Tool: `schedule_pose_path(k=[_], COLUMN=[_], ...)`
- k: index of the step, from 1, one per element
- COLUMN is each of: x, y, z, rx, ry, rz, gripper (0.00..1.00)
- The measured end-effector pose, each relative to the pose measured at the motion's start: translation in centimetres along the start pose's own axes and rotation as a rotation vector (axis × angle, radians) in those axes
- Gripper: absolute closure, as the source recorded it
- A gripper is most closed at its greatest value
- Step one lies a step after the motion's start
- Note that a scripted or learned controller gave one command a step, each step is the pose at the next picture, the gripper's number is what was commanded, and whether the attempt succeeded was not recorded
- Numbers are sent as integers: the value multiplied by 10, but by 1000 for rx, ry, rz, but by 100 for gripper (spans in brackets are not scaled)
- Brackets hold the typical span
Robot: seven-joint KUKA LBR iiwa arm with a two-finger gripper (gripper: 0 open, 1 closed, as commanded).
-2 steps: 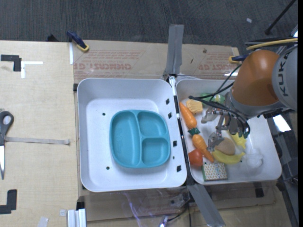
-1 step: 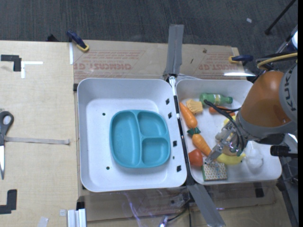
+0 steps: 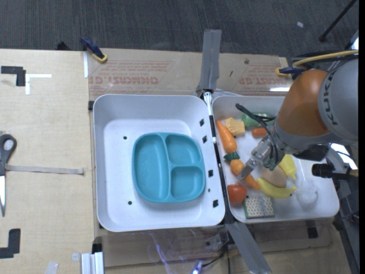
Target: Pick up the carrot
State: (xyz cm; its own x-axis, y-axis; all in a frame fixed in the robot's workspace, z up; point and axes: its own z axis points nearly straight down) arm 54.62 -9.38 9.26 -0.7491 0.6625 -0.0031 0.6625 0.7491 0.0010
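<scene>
The carrot (image 3: 226, 136) is a long orange toy with a green end. It lies at a slant along the left wall of the right bin (image 3: 319, 210). My gripper (image 3: 254, 163) hangs low in the middle of that bin, to the right of the carrot and a little nearer the front, apart from it. Its tip points down-left over a small orange piece (image 3: 236, 166) and a second orange piece (image 3: 251, 181). The orange-banded wrist (image 3: 305, 110) covers the bin's right rear part.
Around the gripper lie a banana (image 3: 275, 189), a red tomato (image 3: 236, 193), a speckled pad (image 3: 259, 207), a yellow fruit (image 3: 288, 165), a yellow wedge (image 3: 235, 126) and a green item (image 3: 251, 119). The left bin (image 3: 108, 170) holds a teal divided plate (image 3: 169, 167).
</scene>
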Motion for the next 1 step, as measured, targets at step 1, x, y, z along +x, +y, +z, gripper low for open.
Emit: schedule_pose_path(k=[1], x=[-1], y=[1], z=[-10], rx=[-1], ry=[-3], rz=[-3], gripper=[100])
